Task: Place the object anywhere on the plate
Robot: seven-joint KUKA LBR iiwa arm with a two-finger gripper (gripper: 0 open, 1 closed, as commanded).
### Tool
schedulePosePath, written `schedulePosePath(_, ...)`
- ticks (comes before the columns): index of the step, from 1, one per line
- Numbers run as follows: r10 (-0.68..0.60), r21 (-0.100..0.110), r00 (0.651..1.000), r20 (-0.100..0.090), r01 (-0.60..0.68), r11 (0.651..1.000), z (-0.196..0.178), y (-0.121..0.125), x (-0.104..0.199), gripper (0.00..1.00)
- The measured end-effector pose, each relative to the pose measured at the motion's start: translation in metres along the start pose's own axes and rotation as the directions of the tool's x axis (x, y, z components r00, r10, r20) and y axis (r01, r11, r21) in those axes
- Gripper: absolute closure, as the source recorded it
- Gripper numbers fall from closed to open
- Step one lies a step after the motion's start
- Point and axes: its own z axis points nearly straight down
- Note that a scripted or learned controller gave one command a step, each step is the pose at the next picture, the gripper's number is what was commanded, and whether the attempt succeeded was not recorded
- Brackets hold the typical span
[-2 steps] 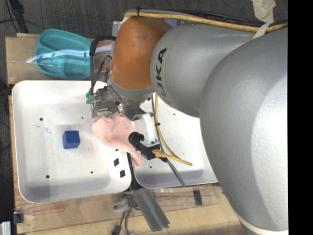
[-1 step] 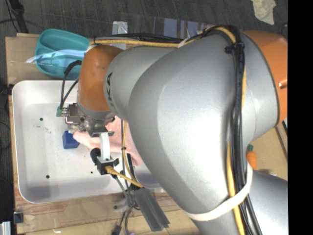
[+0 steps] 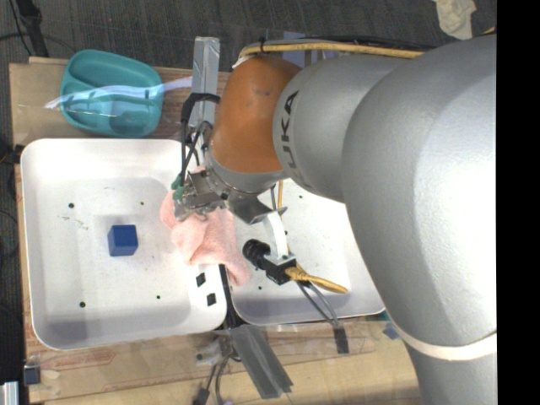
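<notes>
The arm comes in from the right as a broad grey mass. It narrows to the orange band and bends down towards the wall shared by the two bins. The wrist points downward and slightly left. That sets the pincer low over the right end of the left bin, close to that wall. The wrist hides the tips, so I cannot tell whether the pincer is clenched or released.

A pink cloth sits directly beneath the pincer and touches its underside. It is bunched, and it spreads down and to the right of the pincer, reaching the bin wall. Whether the cloth is gripped or only lies under the pincer I cannot tell.

A small blue cube stands on the floor of the same bin, well to the left of the pincer and slightly below it, apart from the cloth. The right bin lies to the right of the pincer, much of it covered by the arm.

Outside the bins, above and to the left of the pincer, a teal bag rests on the bench, just beyond the left bin's far rim.
</notes>
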Motion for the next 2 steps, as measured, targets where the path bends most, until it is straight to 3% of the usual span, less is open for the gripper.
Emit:
schedulePosePath(1, 0.008, 0.002, 1.0, -0.001, -0.008, 1.0, -0.051, 0.088, 0.055, 1.0)
schedulePosePath(2, 0.328, 0.008, 0.945, 0.001, -0.328, 0.945, -0.026, 0.069, -0.057, 1.0)
